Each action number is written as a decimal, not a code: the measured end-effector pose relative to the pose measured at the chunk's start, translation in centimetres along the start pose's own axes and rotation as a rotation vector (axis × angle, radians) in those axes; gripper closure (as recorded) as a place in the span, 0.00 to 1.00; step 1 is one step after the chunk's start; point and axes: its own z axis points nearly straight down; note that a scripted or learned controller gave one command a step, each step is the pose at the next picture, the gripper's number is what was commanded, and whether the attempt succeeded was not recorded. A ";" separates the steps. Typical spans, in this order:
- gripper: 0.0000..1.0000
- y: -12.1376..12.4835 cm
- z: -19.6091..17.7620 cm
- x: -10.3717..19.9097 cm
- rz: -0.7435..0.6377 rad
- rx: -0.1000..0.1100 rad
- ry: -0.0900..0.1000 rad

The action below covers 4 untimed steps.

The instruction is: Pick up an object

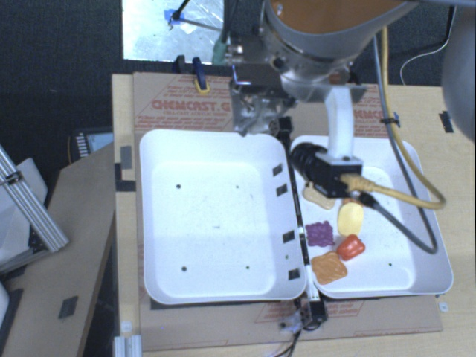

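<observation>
Nearest the bottom edge of the frame, the desk [97,222] shows its pale wooden top at lower left, with a cardboard sheet [178,103] printed in red lettering lying under both bins. The left bin [216,214] takes up the centre-left of the frame; its white floor is bare apart from a few dark dots. The right bin [405,262] sits touching it along a shared middle wall.

In the lower left part of the right bin lie the small objects, clustered close together. Lowest is an orange piece [329,268], just beside the middle wall. Up and to the right of it, touching or nearly so, is a red piece [351,248]. A purple piece [320,233] lies left of the red one. Above the red piece is a yellow rounded object [351,217]. Higher still, a tan piece [315,195] pokes out from under a black fitting.

That black fitting with its yellow cable belongs to the arm, which hangs over the upper half of the right bin. The claw [256,117] is at upper centre, over the far rim between the bins; I cannot tell whether it is spread or pressed together.
</observation>
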 end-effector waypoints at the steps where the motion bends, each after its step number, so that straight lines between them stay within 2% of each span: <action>1: 1.00 0.1 0.0 0.7 0.003 0.000 -0.001; 4: 1.00 0.2 -3.4 0.7 -0.001 -0.006 0.003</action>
